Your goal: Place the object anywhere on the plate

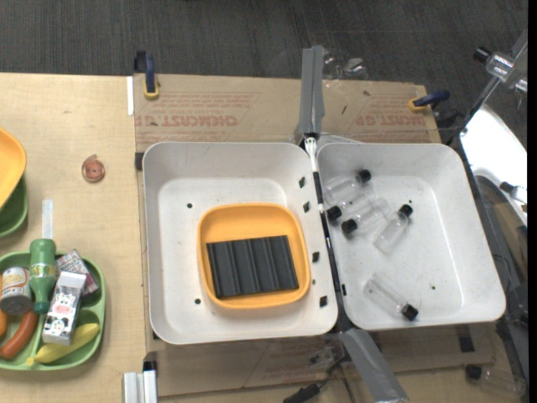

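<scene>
Cardboard-covered bench point(252, 107) on dark carpet, wooden table point(75, 124) at 9 o'clock.

Camera view: two white bins side by side. Left bin point(168, 183) holds an orange plate point(252, 218) at approx its centre. Black ribbed slab point(252, 265) lies flat on the plate, a bit twd 6 o'clock, fully inside the rim. Right bin point(453, 225) has several clear vials w/ black caps: a cluster point(362, 211) at 10 o'clock, one apart point(391, 298) at 6 o'clock.

On the wooden table, green tray of toy food point(84, 326) at 7 o'clock.

Gripper state: can't tell.
</scene>
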Controlling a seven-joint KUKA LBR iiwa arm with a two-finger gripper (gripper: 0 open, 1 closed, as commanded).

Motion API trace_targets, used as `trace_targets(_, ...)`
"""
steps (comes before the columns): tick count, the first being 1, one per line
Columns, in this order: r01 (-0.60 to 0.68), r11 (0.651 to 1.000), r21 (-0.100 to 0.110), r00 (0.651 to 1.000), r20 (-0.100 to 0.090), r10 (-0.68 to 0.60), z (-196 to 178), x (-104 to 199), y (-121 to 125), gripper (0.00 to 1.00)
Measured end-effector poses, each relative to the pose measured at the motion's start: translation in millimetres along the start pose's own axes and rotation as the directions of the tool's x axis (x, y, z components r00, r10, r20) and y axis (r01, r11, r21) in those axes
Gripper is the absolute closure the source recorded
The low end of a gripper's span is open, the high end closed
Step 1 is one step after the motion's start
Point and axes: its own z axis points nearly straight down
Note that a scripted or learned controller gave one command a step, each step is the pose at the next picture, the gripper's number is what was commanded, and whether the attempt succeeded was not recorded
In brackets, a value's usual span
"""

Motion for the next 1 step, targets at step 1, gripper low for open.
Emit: trace_targets(1, 0.089, 0.996, 0.001, 0.996, -0.002, -0.089, 19.1, 47.1, -54.5, 1.0)
